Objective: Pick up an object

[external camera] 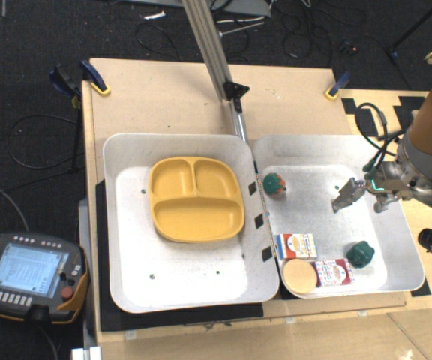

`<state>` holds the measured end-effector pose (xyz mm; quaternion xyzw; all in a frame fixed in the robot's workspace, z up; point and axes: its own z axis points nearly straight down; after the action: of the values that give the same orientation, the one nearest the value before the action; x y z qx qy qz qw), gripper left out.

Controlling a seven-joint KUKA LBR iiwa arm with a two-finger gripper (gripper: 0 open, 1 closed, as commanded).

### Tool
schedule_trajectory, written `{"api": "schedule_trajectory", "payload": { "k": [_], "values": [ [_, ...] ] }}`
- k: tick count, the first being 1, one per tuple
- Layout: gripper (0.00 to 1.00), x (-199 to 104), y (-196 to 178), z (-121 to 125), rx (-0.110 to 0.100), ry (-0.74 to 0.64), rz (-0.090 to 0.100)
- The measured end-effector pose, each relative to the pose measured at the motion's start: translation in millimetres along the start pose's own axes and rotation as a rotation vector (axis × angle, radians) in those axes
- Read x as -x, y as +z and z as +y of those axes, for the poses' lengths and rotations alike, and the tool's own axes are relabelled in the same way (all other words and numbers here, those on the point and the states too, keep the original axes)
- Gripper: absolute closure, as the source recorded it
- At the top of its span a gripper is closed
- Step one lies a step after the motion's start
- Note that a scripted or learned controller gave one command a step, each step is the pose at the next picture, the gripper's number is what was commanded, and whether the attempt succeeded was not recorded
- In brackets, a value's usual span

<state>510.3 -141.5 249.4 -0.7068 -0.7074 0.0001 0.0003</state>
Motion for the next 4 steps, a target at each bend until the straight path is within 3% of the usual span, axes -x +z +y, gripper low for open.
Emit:
{"api": "schedule_trajectory", "payload": {
  "k": [2, 3, 4],
  "values": [
    [0.00, 0.1, 93.9, -11.4, -0.004, 0.001, 0.001],
    [0.00, -2.3, 152.7, -10.5, 0.004, 0.002, 0.004],
    [1.00, -0.8, 138.1, -8.3, 0.012, 0.001, 0.000]
  ]
}}
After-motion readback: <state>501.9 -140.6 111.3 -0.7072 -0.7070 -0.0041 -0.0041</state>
